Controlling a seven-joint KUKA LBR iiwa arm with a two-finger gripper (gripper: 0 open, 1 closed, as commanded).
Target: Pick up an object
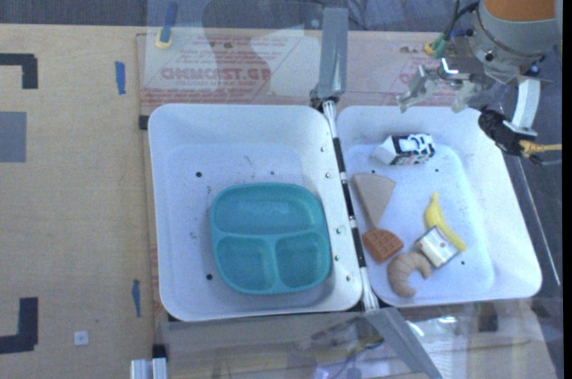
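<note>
A pale wooden tabletop carries two shallow white bins side by side, their inner rims touching along a centre seam. At the near edge, the left bin holds a teal divided tray, which lies toward the bin's near right corner; bare floor is left along the bin's far and left walls. In the right bin, things crowd the near left part: a croissant nearest, touching a small white packet, with a round brown waffle just beside it against the seam. A banana lies just beyond the packet, and a tan wedge sits near the seam. Farther back, a black-and-white carton stands apart from the rest near the far edge. The bin's right side is open floor. Beyond the far rim hovers the hand, over the bin's far right corner, nothing between its fingers; whether they are spread or closed I cannot tell.
</note>
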